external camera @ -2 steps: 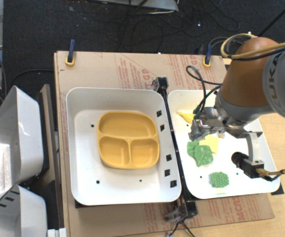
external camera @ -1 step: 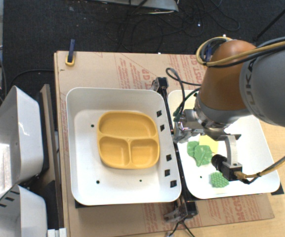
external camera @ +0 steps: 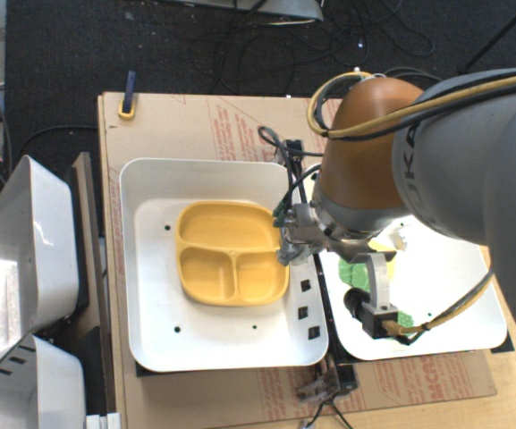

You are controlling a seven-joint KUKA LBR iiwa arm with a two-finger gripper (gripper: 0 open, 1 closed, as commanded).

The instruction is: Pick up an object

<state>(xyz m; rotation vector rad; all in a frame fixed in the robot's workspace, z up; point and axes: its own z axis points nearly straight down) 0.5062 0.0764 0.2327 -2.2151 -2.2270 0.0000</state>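
A yellow divided plate [external camera: 231,251] lies in the left white bin [external camera: 150,329], near its middle. My gripper [external camera: 291,238] hangs at the plate's right edge, by the wall between the two bins, and looks to be touching or just above the rim. The grey arm and its orange band [external camera: 369,141] cover much of the right bin [external camera: 472,329]. A green object [external camera: 358,273] lies in the right bin just under the wrist, with another green piece [external camera: 404,319] nearer the front. A small pale yellow thing [external camera: 388,240] peeks out beside the arm.
Both bins sit on a cardboard-covered bench [external camera: 204,123]. Grey-white containers [external camera: 21,239] stand off the bench to the left. Cables trail over the dark floor behind.
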